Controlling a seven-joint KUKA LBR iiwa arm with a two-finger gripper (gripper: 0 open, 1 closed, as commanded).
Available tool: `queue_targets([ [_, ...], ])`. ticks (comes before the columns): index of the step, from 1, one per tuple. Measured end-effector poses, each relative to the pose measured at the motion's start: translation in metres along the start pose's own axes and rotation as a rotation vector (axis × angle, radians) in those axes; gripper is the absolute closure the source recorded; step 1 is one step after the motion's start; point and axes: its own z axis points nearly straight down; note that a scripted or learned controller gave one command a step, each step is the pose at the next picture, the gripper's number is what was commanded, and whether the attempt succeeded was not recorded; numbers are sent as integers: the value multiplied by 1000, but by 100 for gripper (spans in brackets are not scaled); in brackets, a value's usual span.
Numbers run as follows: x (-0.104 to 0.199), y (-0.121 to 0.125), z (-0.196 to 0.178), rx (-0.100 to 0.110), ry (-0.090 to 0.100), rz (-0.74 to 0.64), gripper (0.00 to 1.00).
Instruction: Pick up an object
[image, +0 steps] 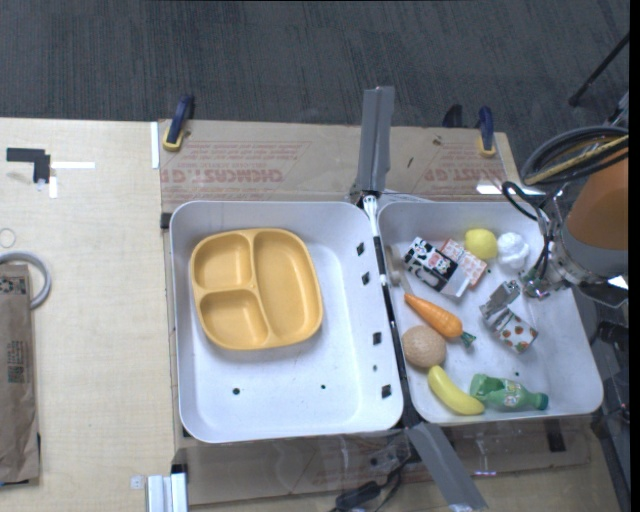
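Observation:
My gripper (499, 303) hangs low in the right bin (590, 372), near its right side. Just below and right of it lies a small patterned box (518, 332), close to the gripper tip or touching it. To the left are a black-and-white carton (432, 262), an orange carrot (436, 315) and a brown round potato (424, 348). A yellow lemon (481, 243) and a white lump (511, 249) sit at the back. At the front lie a banana (453, 391) and a green bottle (508, 393).
The left bin (200, 400) holds a yellow divided plate (257, 288). A grey divider bar (376, 140) runs between the bins. The arm's orange band (606, 208) and cables (570, 155) stand over the right bin's far right corner.

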Motion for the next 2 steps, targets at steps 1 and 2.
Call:
queue_targets([
  [1, 20, 44, 0, 0, 0, 30, 0],
  [2, 1, 7, -129, 0, -1, -176, 0],
])
